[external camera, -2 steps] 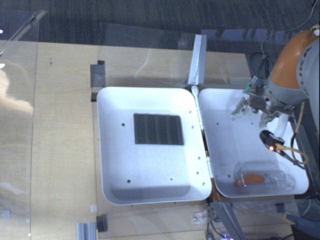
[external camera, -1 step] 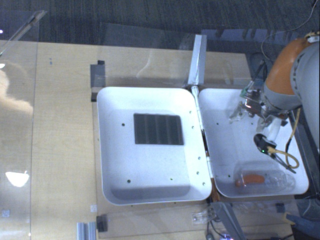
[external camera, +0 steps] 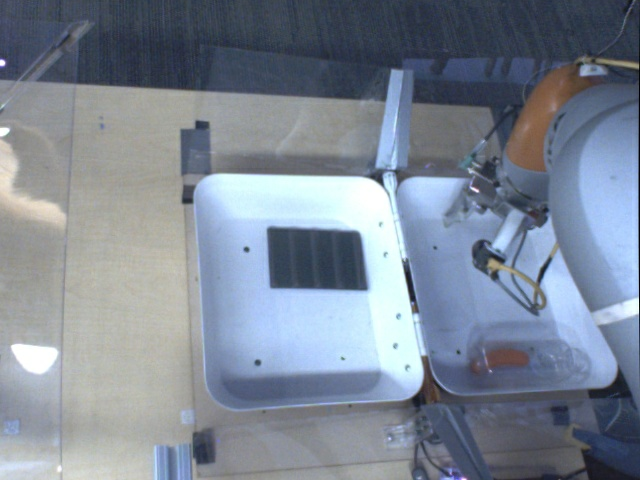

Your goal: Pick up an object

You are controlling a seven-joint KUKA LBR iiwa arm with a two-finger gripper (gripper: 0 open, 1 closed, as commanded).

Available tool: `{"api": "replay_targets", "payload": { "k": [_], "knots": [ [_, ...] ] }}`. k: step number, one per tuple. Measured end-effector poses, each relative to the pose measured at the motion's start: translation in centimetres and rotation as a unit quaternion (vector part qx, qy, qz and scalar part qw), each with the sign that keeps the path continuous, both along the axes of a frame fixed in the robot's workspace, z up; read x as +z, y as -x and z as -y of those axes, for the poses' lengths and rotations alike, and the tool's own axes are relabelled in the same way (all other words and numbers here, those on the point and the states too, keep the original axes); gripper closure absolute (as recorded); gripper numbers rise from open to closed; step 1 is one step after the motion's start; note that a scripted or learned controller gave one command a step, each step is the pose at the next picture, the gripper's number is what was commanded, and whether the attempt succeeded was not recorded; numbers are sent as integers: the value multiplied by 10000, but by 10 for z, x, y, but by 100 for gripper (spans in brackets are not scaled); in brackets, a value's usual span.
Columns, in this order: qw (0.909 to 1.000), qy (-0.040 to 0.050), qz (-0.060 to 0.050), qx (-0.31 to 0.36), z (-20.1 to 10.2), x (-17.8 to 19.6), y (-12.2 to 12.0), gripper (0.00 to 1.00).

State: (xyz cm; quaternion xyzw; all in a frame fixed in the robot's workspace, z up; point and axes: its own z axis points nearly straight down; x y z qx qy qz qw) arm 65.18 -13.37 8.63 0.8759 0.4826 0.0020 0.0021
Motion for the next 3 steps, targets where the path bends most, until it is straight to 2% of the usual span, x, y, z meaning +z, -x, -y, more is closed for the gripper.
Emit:
{"api": "replay_targets", "payload": {
  "k": [1, 2, 3],
  "knots": [
    [9967, 2, -6, 809, 39, 64, 43, 0],
    [9988, 5, 4, 481, 52, 150, 85, 0],
    [9983, -4, -16, 578, 55, 93, 98, 0]
  ]
}}
